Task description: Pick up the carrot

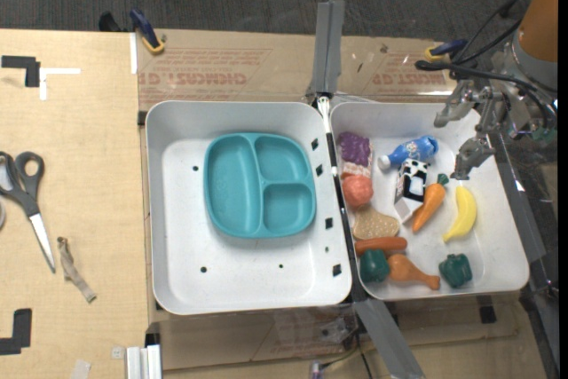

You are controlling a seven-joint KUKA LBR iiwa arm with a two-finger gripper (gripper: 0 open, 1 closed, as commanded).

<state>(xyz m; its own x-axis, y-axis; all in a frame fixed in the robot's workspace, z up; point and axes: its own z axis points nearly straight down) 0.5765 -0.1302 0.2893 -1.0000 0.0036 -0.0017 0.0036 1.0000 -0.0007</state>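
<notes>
The carrot [429, 203] lies just below and left of the claw [473, 155], its long axis slanting toward it; whether the claw is open, I cannot tell.

Left bin [169, 217]: teal divided plate [261, 185] at centre.
Right bin [506, 266]: banana [461, 212] at 3 o'clock; green pepper [455, 270] at 5 o'clock; purple grapes [354, 147] at 10 o'clock.
Bench, 9 o'clock: scissors [28, 195].
</notes>
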